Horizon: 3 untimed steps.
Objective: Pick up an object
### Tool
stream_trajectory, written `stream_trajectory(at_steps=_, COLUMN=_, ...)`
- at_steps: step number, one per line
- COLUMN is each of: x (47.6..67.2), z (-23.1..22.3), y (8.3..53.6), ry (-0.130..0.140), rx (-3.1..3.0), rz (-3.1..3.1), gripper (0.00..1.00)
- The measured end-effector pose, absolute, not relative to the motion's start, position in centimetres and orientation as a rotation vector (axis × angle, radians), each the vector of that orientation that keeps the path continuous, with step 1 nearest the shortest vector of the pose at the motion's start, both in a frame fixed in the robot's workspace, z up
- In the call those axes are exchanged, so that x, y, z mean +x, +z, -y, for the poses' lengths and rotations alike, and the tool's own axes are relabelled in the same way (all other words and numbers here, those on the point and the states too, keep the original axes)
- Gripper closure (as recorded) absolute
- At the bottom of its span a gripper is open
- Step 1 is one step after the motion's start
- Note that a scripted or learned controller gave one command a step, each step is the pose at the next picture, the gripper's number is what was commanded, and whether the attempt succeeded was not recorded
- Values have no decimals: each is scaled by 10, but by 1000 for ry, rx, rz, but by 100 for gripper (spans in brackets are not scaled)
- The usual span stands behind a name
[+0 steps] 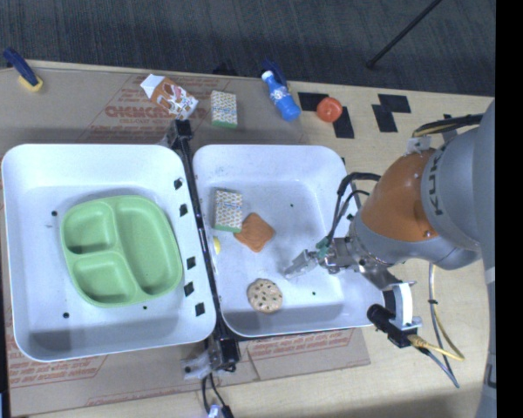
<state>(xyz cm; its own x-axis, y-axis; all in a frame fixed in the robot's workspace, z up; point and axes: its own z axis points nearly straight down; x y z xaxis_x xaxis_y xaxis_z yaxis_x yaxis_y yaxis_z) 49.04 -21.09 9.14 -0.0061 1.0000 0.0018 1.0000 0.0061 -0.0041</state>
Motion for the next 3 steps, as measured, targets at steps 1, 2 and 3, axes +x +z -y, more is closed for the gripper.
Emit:
stream_trajectory(at_steps=1, x=517, z=135, y=144, ry=1, rx=-2209, rz=2231, gripper=0)
stream_trajectory(at_steps=2, x=530, z=24, y=192, ry=1, rx=-2208, rz=2232, gripper=0)
stream_trajectory(at_steps=3, x=517, z=61, y=246, ry=1, rx=-2216, rz=2227, gripper=0)
